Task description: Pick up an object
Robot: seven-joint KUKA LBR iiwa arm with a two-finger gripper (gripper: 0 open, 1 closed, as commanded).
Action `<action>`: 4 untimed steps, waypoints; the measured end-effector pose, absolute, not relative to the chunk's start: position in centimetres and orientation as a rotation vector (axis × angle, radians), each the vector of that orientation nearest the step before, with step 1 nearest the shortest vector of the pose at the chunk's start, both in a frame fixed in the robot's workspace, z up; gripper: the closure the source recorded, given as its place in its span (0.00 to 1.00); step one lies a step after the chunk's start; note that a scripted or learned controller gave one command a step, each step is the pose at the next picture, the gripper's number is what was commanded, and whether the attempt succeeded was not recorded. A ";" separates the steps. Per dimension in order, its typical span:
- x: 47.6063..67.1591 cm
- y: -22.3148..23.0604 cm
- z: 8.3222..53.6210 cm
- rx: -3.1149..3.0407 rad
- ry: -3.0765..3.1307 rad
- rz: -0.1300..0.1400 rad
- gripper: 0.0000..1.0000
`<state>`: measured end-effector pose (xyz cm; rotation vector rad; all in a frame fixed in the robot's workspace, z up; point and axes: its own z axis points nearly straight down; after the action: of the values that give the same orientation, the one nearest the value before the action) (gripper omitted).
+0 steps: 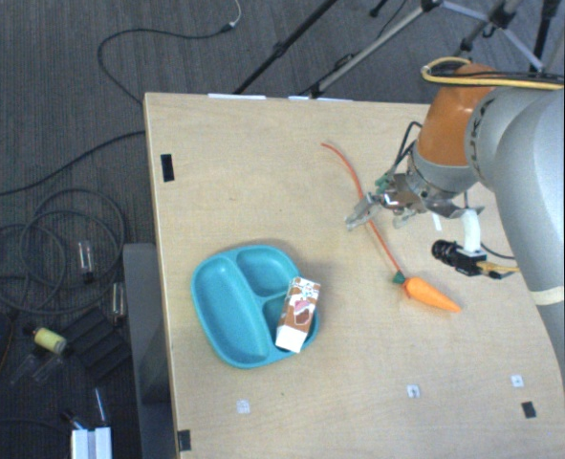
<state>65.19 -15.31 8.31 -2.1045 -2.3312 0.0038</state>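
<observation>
Tabletop: pale tan wood with small black markers. On it, a sky-blue divided plate. On the plate's right rim, a carton: white with brown and red print. Right of the plate, a carrot: orange body, green base, thin red-orange stem. Arm: grey with orange band.

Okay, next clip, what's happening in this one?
The arm's gripper hovers low over the wooden bench, near the thin orange stem of a toy carrot. Nothing shows between its fingers. A blue divided plate sits nearer the front, with a small carton lying across its right rim.
</observation>
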 end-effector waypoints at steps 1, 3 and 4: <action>62.4 -19.2 8.5 -2.124 -2.315 0.004 0.00; 62.4 -19.1 9.4 -2.123 -2.313 0.000 0.00; 62.4 -19.1 9.4 -2.123 -2.313 0.000 0.00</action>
<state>62.44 -19.07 9.39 -2.1227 -2.3130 0.0002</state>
